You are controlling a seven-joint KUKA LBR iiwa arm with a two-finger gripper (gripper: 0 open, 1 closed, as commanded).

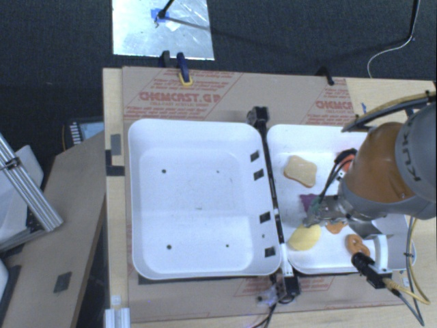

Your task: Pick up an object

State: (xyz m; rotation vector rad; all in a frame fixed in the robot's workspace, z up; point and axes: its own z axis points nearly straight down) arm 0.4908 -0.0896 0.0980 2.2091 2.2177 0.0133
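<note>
The right bin (293,137) holds several small objects. A tan, bread-like piece (300,171) lies near its left wall. A yellow lump (304,238) sits at the front left, and a purple item (308,201) lies between them. My gripper (319,215) hangs low over the bin, just above and right of the yellow lump and beside the purple item. An orange piece (335,228) lies close by its right side, and another orange piece (356,243) lies further right. The grey arm (382,173) hides the bin's right half.
The left bin (143,142) stands beside the right one, with a black divider (270,183) between them. A cardboard sheet (205,94) underlies both. A red-orange item (345,157) peeks out by the arm. A foil square (162,19) lies beyond the bench.
</note>
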